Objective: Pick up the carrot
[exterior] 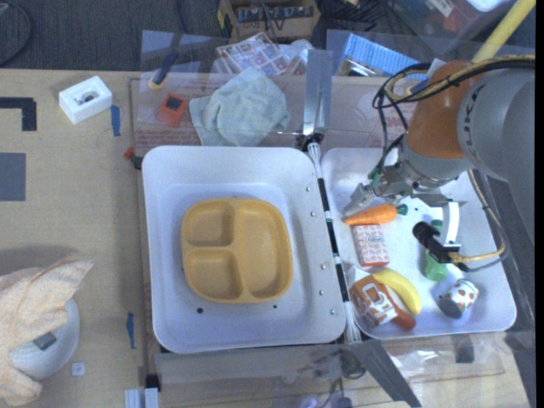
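**Camera view: jaws low over the carrot in the right bin**

In the camera view we see two white bins side by side on the surface (51, 228). The left bin (161, 313) carries a yellow divided plate (238, 249) near its middle. The right bin (501, 308) holds the carrot (371, 216), which lies almost level near the bin's left wall, in the upper half, its thin end pointing left.

We see the grey arm (501, 126) reaching in from the right, its orange band (438, 126) above the wrist, with the jaws (374, 195) set low just above the carrot. One pale finger (358, 199) slants down to the carrot's left end. We cannot tell whether the jaws are spread or closed, nor whether they touch the carrot.

Just below the carrot we note a small red and white packet (371, 246). Lower still lie a banana (401, 290) and, touching it on the left, an orange and white snack pack (374, 303). To the right we see a green item (435, 266) partly behind a black part of the arm's tool, and a small grey and white toy (456, 297) near the bin's lower right corner.

Behind the bins a pale green cloth (246, 109) lies crumpled.
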Robot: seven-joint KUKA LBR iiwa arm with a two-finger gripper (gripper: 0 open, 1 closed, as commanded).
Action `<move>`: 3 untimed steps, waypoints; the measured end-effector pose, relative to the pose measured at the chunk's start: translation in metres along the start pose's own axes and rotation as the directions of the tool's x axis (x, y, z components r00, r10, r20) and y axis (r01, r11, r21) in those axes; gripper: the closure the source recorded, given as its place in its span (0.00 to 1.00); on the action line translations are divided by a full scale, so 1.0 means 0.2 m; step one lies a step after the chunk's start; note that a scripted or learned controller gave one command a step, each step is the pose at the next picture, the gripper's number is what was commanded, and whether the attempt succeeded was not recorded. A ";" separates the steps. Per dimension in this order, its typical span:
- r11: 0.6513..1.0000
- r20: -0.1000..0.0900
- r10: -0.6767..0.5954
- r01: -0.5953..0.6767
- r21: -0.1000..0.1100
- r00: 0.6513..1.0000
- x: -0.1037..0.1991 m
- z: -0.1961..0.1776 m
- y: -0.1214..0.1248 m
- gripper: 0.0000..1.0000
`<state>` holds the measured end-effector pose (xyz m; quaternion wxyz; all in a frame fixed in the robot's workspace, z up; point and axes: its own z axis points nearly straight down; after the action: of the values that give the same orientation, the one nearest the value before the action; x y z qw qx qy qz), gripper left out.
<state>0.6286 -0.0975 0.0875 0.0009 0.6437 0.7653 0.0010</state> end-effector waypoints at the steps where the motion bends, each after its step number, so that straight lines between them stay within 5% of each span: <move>1: 1.000 0.001 -0.027 0.027 -0.003 1.000 0.02 0.00 -0.18 0.00; 2: 0.995 0.002 -0.098 0.098 -0.006 0.995 0.08 -0.01 -0.44 0.00; 3: 0.995 0.006 -0.095 0.095 -0.013 0.996 0.07 -0.07 -0.44 1.00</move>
<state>0.5401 -0.0987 0.1003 0.0070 0.6067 0.7949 0.0043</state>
